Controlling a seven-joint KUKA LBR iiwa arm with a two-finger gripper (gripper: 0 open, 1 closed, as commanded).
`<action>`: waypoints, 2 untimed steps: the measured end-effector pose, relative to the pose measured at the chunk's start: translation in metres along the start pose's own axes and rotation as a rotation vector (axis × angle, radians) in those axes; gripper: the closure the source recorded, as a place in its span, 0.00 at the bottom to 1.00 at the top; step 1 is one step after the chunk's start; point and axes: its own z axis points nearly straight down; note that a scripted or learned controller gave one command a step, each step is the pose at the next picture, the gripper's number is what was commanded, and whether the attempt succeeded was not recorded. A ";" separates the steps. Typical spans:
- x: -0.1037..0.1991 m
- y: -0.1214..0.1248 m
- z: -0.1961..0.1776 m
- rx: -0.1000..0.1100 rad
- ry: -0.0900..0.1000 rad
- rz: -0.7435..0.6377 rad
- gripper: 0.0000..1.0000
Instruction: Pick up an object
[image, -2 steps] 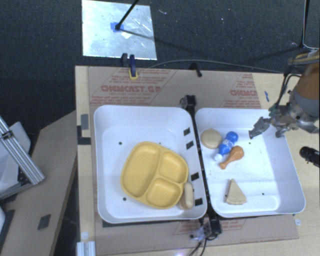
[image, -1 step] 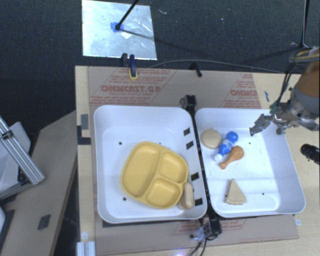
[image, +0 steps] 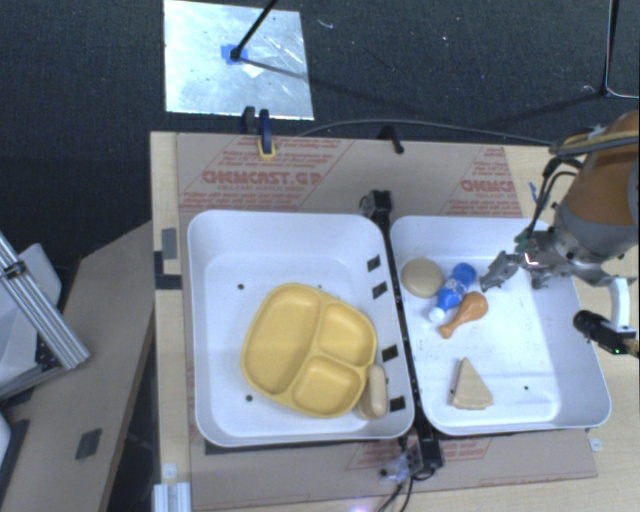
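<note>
In the right bin (image: 570, 345) lie a tan round bun (image: 422, 276), a blue and white bottle (image: 453, 288), an orange drumstick (image: 464, 313) and a beige wedge (image: 469, 386). My gripper (image: 502, 268) hangs over the bin's upper right part, just right of the bottle and above the drumstick. Its fingers stand apart with nothing between them.
The left bin (image: 220, 300) holds a yellow sectioned tray (image: 310, 348) and a small beige roll (image: 375, 390) at the tray's lower right corner. A black divider with clips (image: 395, 320) runs between the bins. The arm's orange band (image: 605, 185) is at the right edge.
</note>
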 end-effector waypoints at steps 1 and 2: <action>0.007 0.004 0.045 -0.002 -0.001 -0.003 0.00; 0.007 0.005 0.068 -0.002 -0.001 -0.001 0.00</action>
